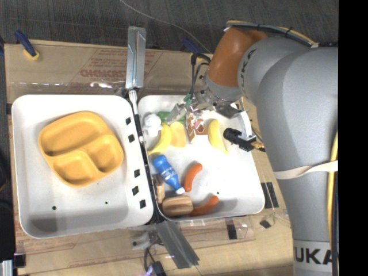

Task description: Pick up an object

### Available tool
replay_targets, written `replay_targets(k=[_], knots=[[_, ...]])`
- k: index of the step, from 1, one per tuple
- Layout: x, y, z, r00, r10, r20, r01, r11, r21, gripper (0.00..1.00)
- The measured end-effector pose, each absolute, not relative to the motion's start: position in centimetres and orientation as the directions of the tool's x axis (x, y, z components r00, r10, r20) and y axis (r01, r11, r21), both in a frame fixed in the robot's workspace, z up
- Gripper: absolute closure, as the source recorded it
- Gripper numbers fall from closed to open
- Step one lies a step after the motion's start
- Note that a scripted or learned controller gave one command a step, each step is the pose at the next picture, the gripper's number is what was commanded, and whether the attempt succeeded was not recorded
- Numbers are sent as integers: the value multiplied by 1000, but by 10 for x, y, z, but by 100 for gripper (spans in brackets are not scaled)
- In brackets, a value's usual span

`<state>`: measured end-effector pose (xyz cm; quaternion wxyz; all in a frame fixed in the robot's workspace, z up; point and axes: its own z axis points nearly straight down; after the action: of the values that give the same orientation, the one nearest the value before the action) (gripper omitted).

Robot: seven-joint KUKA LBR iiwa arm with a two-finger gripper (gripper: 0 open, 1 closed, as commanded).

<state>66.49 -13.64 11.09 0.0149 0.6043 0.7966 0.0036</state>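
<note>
The right bin point(241, 180) holds several small things. A blue bottle point(165, 171) lies at its left side, with a red sausage point(192, 176) beside it. A second sausage point(207, 204) and a wooden block point(177, 204) lie at the front wall. Yellow banana-like pieces point(171, 135) and another yellow piece point(215, 134) sit toward the back, with a white item point(151, 122), a green item point(171, 116) and a brown-red packet point(199, 125). My gripper point(193, 109) hangs low over the back of this bin, just above the packet and the green item.
The left bin point(34, 211) holds a yellow divided tray point(80, 148). A metal divider point(135, 59) stands at the back between the bins. The grey arm point(293, 108) covers the right bin's right side. A black part point(234, 135) sticks out near the yellow piece.
</note>
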Motion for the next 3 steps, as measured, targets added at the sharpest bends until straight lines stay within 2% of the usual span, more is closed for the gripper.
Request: replay_targets(k=[1,2,3], knots=[[642,-124,113,65,998,-6,997,-64,41,0],[620,-116,111,210,978,-1,977,-209,43,0],[613,-104,111,21,1000,-13,999,-21,37,0]])
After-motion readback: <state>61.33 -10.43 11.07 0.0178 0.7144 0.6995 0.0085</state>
